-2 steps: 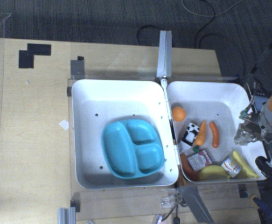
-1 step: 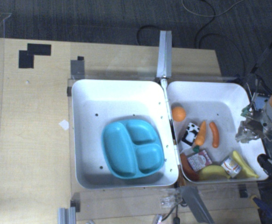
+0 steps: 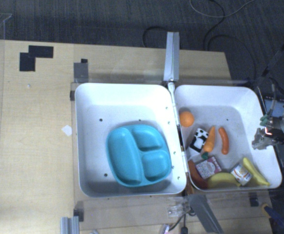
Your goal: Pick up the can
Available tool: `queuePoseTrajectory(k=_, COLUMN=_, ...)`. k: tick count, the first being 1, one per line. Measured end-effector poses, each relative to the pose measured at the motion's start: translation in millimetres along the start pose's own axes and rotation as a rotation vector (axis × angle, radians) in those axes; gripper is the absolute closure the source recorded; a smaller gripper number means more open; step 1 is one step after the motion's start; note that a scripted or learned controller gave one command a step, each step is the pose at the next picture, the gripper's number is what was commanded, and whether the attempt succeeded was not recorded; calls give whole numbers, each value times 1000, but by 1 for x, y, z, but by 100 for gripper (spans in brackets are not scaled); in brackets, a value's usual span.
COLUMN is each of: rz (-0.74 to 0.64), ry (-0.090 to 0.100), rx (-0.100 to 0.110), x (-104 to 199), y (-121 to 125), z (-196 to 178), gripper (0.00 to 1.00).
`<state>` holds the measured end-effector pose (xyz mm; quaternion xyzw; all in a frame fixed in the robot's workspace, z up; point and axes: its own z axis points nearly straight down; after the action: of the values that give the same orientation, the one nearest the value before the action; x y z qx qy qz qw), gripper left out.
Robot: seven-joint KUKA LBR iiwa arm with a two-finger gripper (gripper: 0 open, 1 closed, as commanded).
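Observation:
The can (image 3: 241, 174) is small and silvery with a printed label. It lies on its side near the front right corner of the right bin (image 3: 215, 97), wedged between two yellow bananas. My gripper (image 3: 261, 141) hangs over the bin's right rim, up and to the right of the can and apart from it. Nothing shows held in it.
The right bin also holds an orange (image 3: 186, 118), a black-and-white block (image 3: 197, 139), a carrot (image 3: 209, 140), a red sausage (image 3: 224, 140), a red packet (image 3: 207, 168) and bananas (image 3: 223, 179). A blue divided plate (image 3: 138, 155) lies in the left bin (image 3: 88, 130).

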<state>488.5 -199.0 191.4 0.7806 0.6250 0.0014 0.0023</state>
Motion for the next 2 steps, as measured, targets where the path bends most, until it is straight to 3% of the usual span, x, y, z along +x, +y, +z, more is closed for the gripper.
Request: queuePoseTrajectory(k=2, rz=-6, ry=0, rx=-11, x=2, y=4, z=-22, gripper=100)
